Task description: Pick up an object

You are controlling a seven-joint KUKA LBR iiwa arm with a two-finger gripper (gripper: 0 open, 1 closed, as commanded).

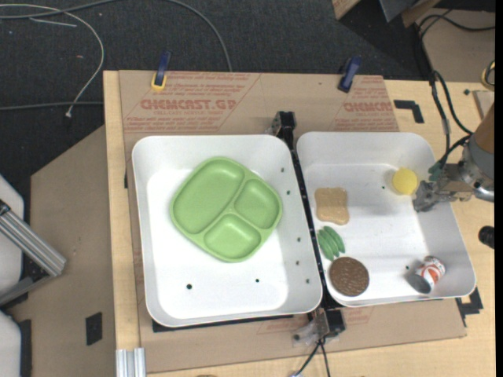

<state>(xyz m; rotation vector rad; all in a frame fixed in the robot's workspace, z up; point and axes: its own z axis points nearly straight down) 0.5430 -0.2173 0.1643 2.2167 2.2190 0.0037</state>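
- My pincer [424, 195] sits at the right edge of the right bin [377, 151], low over the rim, just right of the ball [405, 181].
- Honestly can't tell how the pincer is set from this angle; it's just a grey blob of metal there. Nothing visibly in it.
- The ball is yellow, sitting in the back-right part of the right bin, very near my pincer but I can't say if they touch.
- Toast [332, 205] lies on the left side of the same bin, close to the divider between the bins.
- Just in front of the toast there's a green leafy thing, call it the leaf [331, 242], also hugging the left wall.
- Right in front of that is a brown round patty [348, 276], near the front-left corner, just beside the leaf.
- A can [429, 272], white with red and some grey, is tipped in the front-right corner, well apart from the patty.
- Left bin [157, 289] holds a green plate [226, 208] with three compartments, turned at an angle, roughly in the middle.
- Both bins sit side by side on a cardboard sheet on the desk [78, 210], with two blue clamps at the back edge: clamp one [162, 69], clamp two [349, 74].
- My arm [483, 151] comes in from the right side.
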